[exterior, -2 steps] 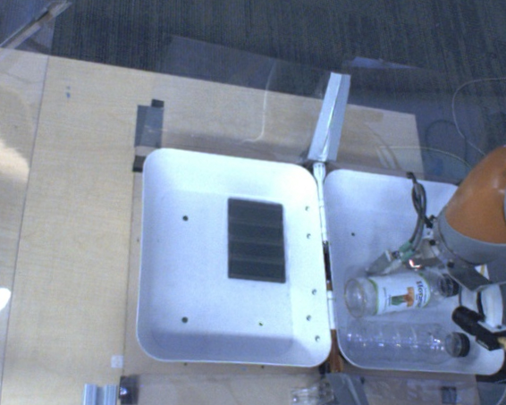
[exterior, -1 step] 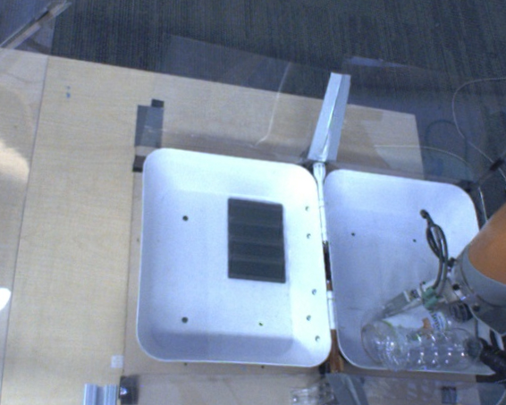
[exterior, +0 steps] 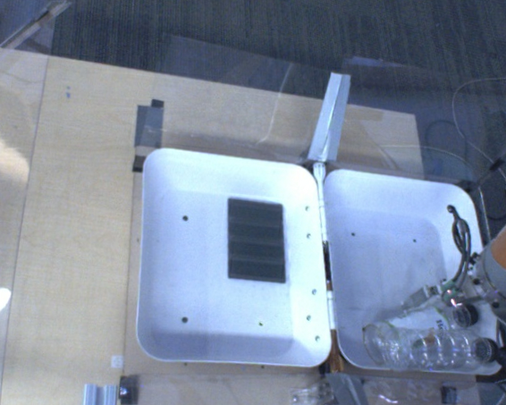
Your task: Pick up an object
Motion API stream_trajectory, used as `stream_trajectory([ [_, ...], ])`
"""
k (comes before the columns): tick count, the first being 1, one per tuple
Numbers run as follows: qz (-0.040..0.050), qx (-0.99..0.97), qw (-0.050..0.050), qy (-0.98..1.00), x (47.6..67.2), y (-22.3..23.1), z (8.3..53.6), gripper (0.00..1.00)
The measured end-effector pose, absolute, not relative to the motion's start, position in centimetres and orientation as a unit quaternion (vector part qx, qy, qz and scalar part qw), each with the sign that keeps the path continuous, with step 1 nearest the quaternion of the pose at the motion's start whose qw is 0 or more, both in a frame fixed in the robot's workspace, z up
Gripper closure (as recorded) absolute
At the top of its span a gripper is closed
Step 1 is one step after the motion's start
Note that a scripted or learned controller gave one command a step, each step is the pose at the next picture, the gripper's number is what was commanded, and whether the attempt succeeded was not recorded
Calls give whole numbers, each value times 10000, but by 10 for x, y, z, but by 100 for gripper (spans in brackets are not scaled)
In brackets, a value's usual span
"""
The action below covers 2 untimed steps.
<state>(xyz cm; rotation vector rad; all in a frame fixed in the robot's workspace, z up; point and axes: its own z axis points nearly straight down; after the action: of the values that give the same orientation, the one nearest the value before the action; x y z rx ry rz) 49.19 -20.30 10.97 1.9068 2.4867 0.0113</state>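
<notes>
While my pincer (exterior: 431,301) hangs low over the right bin's (exterior: 387,211) near right corner, just above the clear plastic bottle (exterior: 418,345) lying there, I cannot tell its state, so the lift is not yet done.

Wooden bench (exterior: 68,250) under two white bins (exterior: 153,258)

Two white bins (exterior: 238,173), one dark ridged block (exterior: 256,240), one clear plastic bottle (exterior: 422,345)
</notes>
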Motion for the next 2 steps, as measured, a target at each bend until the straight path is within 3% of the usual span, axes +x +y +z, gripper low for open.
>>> stream_trajectory([
  [1, 60, 6155, 73, 7881, 549, -100, 90, 0],
  [2, 39, 6269, 63, 7791, 573, -93, 89, 0],
])
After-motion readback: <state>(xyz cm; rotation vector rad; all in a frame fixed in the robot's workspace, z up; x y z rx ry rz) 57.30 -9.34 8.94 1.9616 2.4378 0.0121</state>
